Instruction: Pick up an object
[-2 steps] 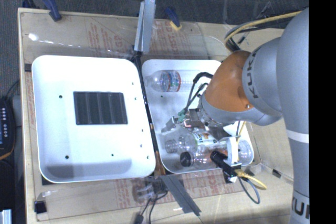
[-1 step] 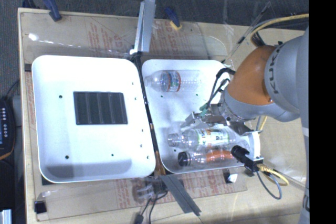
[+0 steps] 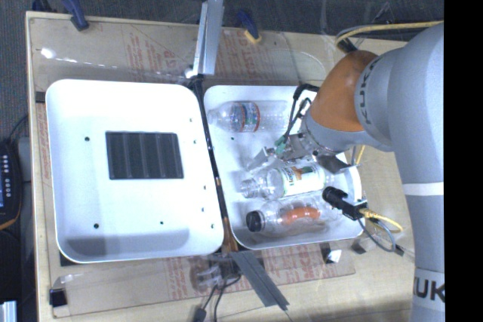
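Gripper: low in the right bin; grip state cannot be told
Green-label bottle: just below the gripper, lying flat
Orange bottle: beyond that, near the bin's front wall
Blue-label bottle: up-left of the gripper
Left bin: well to the left

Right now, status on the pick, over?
End effector low in right bin, fingers not readable. Clear bottles crowded beneath, none seen held. Left bin away from the arm.
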Action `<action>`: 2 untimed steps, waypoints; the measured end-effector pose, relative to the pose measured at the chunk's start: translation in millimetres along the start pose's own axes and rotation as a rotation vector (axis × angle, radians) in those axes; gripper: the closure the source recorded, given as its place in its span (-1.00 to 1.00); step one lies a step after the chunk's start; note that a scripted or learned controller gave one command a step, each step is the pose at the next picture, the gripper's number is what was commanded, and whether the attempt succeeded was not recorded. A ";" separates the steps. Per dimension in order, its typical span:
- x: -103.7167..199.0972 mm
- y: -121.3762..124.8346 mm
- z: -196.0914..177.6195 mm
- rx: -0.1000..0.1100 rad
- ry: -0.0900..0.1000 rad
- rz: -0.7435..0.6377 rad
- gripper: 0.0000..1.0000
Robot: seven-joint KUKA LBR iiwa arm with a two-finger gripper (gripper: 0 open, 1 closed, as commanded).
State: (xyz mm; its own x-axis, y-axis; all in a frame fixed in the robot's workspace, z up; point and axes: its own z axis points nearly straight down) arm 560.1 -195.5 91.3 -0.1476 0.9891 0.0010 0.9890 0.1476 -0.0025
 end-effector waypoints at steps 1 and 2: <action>-6.9 -18.0 -2.6 -0.011 0.002 -0.047 -1.00; -6.4 -42.9 -29.7 -0.005 -0.001 -0.061 -1.00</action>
State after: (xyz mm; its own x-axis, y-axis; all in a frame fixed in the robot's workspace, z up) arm 518.7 -208.2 121.1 -0.2073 0.9783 0.0003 0.9783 0.2073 0.0030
